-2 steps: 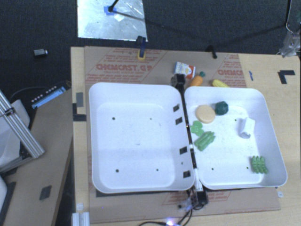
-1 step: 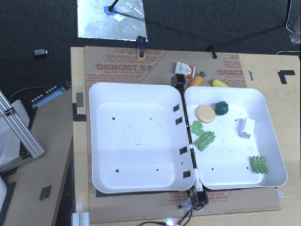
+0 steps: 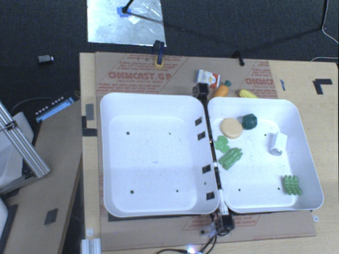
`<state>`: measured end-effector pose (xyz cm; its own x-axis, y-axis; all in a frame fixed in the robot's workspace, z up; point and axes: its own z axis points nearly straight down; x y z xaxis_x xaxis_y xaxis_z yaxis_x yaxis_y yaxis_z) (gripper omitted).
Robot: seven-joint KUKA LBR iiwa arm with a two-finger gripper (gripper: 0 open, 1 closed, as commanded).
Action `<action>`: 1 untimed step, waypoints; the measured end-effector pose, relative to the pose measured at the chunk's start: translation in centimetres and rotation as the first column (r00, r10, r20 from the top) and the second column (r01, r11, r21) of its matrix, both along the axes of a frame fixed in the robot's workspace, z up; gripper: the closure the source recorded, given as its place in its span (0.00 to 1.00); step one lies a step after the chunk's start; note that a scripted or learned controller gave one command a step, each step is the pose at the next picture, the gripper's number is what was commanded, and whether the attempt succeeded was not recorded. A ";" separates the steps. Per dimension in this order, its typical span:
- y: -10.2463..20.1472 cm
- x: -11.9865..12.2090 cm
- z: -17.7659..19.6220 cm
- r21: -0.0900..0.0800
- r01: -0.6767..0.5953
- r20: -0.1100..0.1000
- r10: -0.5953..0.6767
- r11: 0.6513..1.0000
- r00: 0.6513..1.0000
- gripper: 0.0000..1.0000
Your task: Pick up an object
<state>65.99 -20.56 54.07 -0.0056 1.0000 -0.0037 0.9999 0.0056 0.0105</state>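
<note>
White right bin (image 3: 302, 128) holds green toys (image 3: 230, 157).

The right bin (image 3: 304, 142) holds a tan disc (image 3: 231, 127), dark green lump (image 3: 249, 121), white piece (image 3: 276, 143) and green toys (image 3: 230, 157).

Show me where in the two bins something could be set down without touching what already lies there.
The left bin offers its whole floor. In the right bin, bare floor runs along the near wall, between the green pods and the ridged green piece. It is crowded toward the far wall: tan disc, dark green lump, white cup.
</note>
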 end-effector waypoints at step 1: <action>-0.2 -9.2 -0.4 0.004 0.007 -0.008 -0.007 1.000 1.000 1.00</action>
